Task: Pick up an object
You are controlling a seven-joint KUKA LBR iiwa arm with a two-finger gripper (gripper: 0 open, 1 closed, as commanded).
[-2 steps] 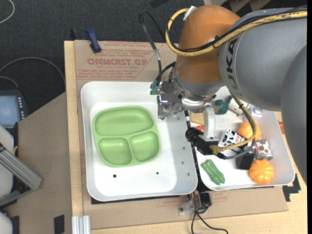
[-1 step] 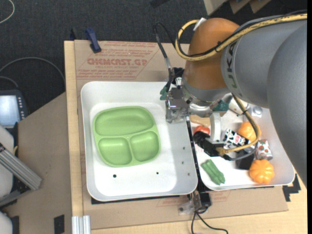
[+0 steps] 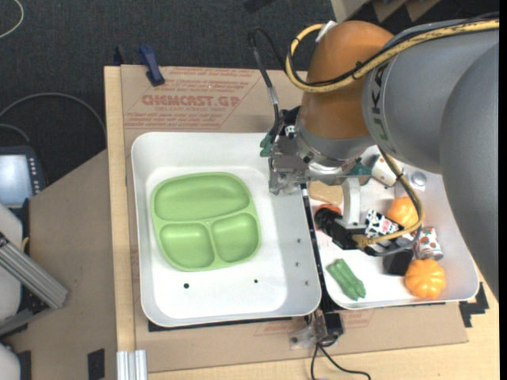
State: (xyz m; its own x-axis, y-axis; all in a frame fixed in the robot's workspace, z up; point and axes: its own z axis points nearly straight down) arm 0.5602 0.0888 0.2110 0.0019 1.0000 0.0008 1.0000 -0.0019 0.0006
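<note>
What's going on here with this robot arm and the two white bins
A grey robot arm with an orange band reaches in over two white bins. Its gripper hangs near the divide between them, at the top right of the left bin. That bin has a green divided plate lying in it. The right bin has small items: two orange pumpkins, a green piece and a black-and-white toy. I can't see anything between the gripper's fingers.

Green bean pod [image 3: 346, 279], orange pumpkin [image 3: 425, 279], small patterned toys, lying in right bin [image 3: 467, 267]
</note>
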